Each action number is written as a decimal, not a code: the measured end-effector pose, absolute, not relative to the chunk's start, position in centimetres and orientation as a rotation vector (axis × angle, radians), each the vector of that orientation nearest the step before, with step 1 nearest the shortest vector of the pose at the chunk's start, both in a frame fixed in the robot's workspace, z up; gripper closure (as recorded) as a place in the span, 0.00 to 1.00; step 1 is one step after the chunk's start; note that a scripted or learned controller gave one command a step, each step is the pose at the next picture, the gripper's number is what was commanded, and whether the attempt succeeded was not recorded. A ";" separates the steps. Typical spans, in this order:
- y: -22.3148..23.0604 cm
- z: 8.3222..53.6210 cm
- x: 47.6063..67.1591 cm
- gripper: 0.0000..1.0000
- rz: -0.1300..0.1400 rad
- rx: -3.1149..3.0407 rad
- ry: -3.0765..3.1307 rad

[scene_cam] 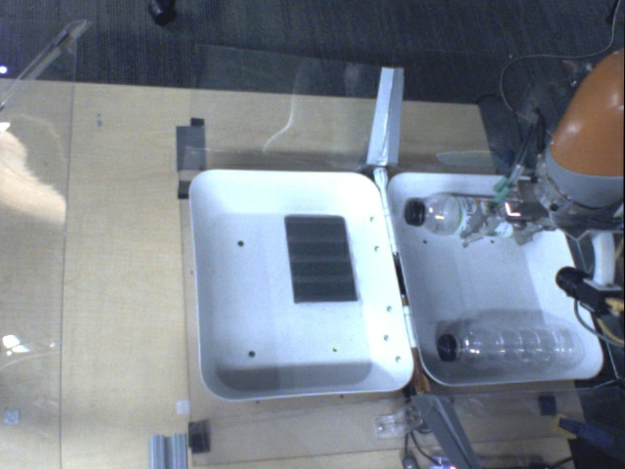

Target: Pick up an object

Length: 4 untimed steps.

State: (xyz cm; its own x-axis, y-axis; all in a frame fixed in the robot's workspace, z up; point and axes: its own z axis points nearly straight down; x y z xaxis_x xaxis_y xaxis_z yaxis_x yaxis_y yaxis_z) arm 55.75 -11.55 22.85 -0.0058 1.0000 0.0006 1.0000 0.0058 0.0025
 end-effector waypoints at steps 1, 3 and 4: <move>-10.9 11.0 63.2 0.00 0.007 2.125 2.307; -10.8 8.9 59.5 0.00 0.012 1.708 2.622; -9.7 8.9 61.5 0.00 0.011 1.852 2.526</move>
